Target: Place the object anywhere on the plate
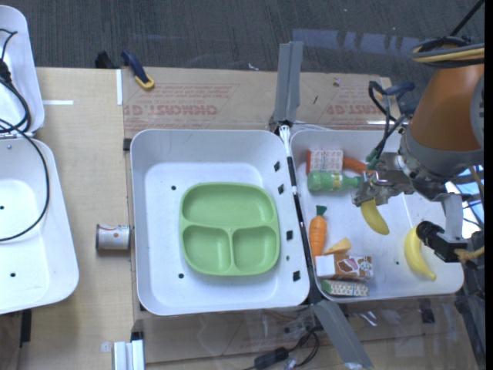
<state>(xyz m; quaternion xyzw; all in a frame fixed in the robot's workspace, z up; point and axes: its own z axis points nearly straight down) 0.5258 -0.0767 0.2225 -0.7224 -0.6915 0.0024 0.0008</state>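
Your claw (368, 196) sits low in the right bin (385, 280), pinching the top of a banana (375, 216) that hangs below it. With so slight a grip, it could swing loose before reaching the green plate (229, 228).

We cannot make out whether the claw (370, 193) has its fingers apart or together; they are small and dark against the banana (375, 218) under them, and its upper end is covered by the claw. The arm (447, 122) is cut off by the right edge. A second banana (417, 254) is partly covered by a black fitting at its top. The print on the small boxes (344, 267) is too fine to read. A white tub (23, 199) runs off the left edge.
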